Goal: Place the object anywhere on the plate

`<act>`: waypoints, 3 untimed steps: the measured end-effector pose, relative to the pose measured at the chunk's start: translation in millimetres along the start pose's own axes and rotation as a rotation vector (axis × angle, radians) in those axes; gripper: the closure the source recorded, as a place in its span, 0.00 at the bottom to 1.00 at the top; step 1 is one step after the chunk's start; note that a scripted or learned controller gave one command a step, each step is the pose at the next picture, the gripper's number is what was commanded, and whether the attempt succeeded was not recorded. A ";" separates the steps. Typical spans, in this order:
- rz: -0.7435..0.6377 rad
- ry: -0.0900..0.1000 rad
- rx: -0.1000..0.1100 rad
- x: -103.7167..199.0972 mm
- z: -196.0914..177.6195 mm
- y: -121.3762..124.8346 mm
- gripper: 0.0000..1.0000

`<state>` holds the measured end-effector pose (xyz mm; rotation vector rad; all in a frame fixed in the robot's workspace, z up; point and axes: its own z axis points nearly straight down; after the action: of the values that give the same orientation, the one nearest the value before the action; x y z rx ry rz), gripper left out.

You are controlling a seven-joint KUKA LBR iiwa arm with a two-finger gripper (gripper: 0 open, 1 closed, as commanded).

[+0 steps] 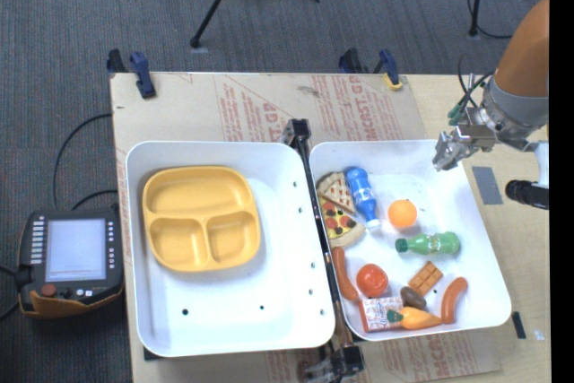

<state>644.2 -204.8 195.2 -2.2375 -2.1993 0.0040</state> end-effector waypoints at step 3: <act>-0.621 0.003 0.003 157.3 -19.0 -151.1 1.00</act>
<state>495.9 -45.0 215.1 -1.4562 -2.7737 0.0017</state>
